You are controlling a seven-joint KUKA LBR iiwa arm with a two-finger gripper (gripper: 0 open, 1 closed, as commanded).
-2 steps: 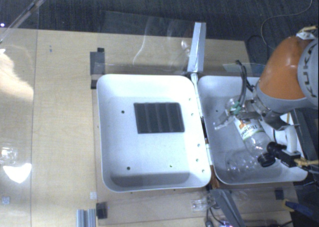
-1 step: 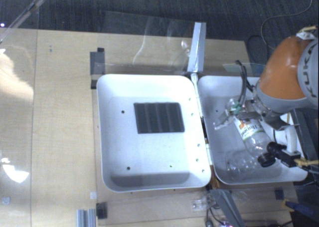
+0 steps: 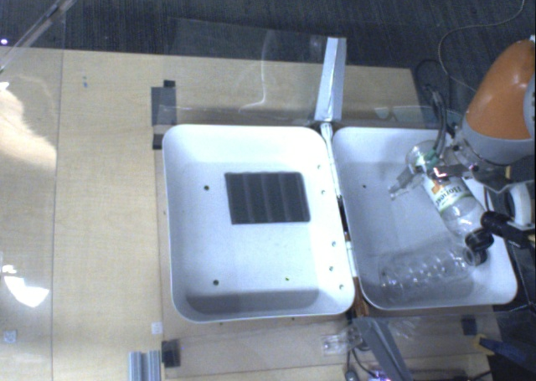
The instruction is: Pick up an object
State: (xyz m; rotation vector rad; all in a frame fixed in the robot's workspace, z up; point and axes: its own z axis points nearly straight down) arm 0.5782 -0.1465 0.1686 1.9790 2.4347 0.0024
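Note:
A clear plastic bottle (image 3: 452,199) with a white label and a black cap lies at a slant in the right bin (image 3: 368,203), cap toward the near right corner. My gripper (image 3: 425,167) hangs low over the bottle's far end, under the grey wrist and orange band (image 3: 502,95). Whether it touches the bottle I cannot make out. A see-through bumpy plastic piece (image 3: 423,275) rests by the right bin's near wall. A dark ribbed rectangular block (image 3: 266,198) lies flat in the middle of the left bin (image 3: 193,279).
A clear upright panel (image 3: 251,69) stands behind the left bin, with a metal post (image 3: 331,78) between the bins at the back. Black cables and fittings (image 3: 511,229) hang at the right bin's right wall. Bare wooden bench (image 3: 84,203) stretches to the left.

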